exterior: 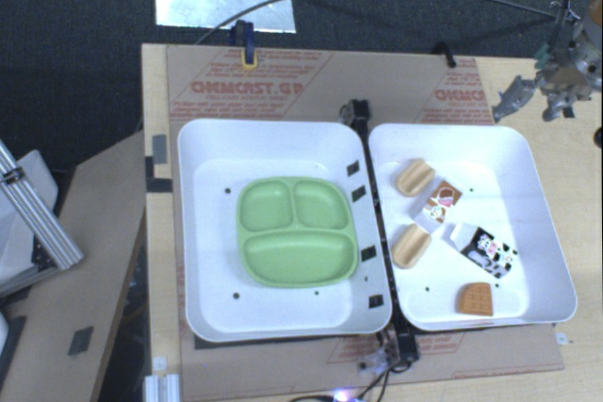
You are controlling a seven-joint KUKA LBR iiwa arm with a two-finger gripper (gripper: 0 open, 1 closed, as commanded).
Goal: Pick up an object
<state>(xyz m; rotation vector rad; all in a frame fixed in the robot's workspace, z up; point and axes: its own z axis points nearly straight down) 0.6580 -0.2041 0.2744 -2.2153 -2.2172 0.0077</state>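
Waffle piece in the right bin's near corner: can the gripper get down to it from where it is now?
Probably yes. The waffle piece lies flat and apart from the other items, with nothing over it. The gripper hangs above the right bin's far corner, so the path looks free.

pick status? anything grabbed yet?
Done: nothing grabbed. All five items lie in the right bin: two tan bread pieces, a small carton, a black-and-white carton and a waffle. The green tray sits in the left bin.
In hand: nothing; the gripper hangs open beyond the right bin's far corner.
Left: approach, grasp, lift.
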